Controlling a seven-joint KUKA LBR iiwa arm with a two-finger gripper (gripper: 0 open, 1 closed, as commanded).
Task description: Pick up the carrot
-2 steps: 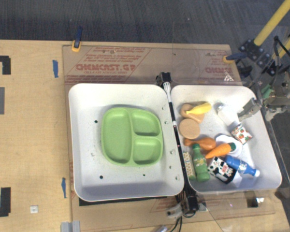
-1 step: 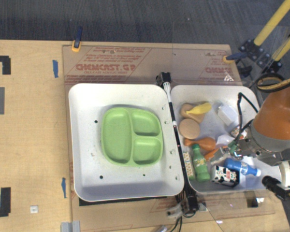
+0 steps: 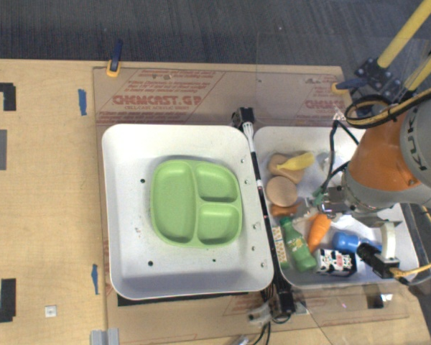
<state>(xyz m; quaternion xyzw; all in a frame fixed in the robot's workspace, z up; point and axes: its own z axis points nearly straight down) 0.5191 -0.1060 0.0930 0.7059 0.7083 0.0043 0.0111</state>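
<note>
While the pincer [image 3: 329,205] is hovering just above the carrot [image 3: 319,231], jaw state untellable, descending straight matters: bottle [image 3: 296,244] crowding left, egg [image 3: 281,190] beyond.

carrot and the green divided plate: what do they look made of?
Carrot: likely toy plastic; flat, uniform orange, smooth skin, no root texture. Green divided plate: looks like moulded plastic, matte to satin; single pale-green colour, rounded compartment ridges, soft sheen.

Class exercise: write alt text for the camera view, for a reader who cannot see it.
A grey and orange robot arm's hand hangs over the right white bin, just above an orange carrot lying among a green bottle, an egg and other toys. The left bin holds a green divided plate.
</note>
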